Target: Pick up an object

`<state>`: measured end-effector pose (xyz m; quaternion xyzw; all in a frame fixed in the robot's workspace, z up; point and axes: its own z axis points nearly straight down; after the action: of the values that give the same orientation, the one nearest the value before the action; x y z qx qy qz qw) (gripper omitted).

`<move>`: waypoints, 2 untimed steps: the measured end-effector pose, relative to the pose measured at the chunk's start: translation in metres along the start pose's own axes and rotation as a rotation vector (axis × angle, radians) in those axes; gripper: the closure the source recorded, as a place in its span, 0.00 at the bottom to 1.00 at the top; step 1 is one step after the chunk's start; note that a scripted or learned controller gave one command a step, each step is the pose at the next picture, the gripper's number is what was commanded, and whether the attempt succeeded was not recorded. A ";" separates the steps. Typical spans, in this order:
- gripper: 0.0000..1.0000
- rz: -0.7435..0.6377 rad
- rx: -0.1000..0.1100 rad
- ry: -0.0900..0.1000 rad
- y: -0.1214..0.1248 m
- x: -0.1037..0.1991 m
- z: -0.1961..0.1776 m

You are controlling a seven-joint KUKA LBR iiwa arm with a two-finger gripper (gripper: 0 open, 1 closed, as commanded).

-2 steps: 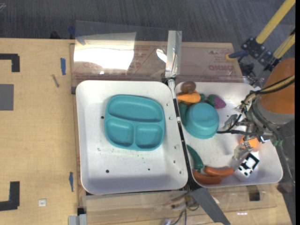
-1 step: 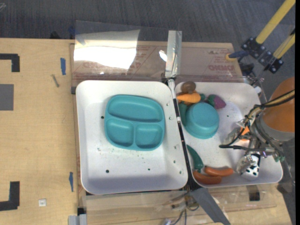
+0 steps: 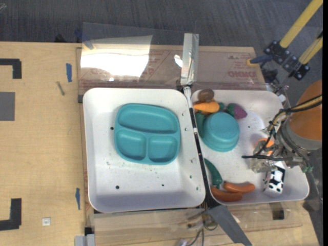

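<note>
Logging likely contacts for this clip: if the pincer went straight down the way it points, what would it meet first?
Probably the black-and-white toy, which lies just below the pincer in the right bin. Depth is hard to judge from this slanted view, so it may land on bare bin floor beside it.

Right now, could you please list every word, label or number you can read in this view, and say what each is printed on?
Red printing on the cardboard sheet behind the right bin: blurred and seen upside down, not readable.
No print can be seen on the teal tray, the teal bowl or the gripper.
</note>
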<state>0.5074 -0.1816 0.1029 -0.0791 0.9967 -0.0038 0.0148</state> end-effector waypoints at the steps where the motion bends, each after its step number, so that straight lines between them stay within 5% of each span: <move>1: 1.00 -0.214 -0.005 0.016 0.036 0.007 0.012; 2: 1.00 -0.182 -0.008 0.010 0.075 -0.045 0.013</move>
<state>0.5399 -0.1003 0.0906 -0.1693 0.9855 -0.0018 0.0090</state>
